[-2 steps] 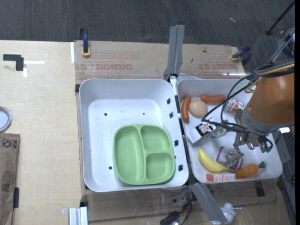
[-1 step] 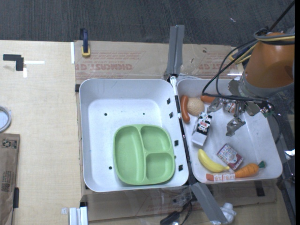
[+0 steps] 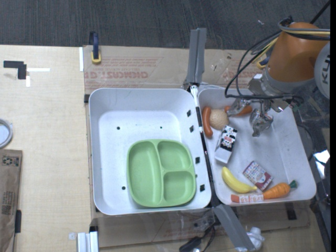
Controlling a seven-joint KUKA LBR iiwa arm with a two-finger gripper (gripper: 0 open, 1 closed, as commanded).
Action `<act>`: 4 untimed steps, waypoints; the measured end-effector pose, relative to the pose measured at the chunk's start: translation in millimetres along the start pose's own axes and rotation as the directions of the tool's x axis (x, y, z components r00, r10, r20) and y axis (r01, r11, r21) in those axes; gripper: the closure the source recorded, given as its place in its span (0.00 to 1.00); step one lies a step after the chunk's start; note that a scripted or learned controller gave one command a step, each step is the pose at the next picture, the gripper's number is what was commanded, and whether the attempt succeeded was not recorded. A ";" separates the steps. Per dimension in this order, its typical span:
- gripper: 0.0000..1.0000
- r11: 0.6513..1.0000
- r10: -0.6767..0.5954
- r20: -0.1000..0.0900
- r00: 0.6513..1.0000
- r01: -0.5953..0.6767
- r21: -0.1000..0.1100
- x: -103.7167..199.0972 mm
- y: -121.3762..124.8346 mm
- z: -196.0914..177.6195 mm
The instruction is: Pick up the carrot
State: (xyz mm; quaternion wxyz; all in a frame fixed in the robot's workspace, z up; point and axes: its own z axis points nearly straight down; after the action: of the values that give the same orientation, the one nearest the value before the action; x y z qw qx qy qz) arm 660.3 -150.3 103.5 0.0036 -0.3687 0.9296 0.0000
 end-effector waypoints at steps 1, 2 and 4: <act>1.00 1.000 0.007 0.007 1.000 -0.007 0.002 -1.1 -1.0 -10.7; 1.00 0.999 -0.037 -0.001 0.999 0.037 0.001 17.3 49.5 -106.1; 1.00 0.966 0.258 -0.003 0.966 -0.258 0.002 133.7 71.1 -282.5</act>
State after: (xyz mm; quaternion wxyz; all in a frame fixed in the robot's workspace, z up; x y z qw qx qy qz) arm 512.3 -190.8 384.9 0.0024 -0.2446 0.9696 -0.0006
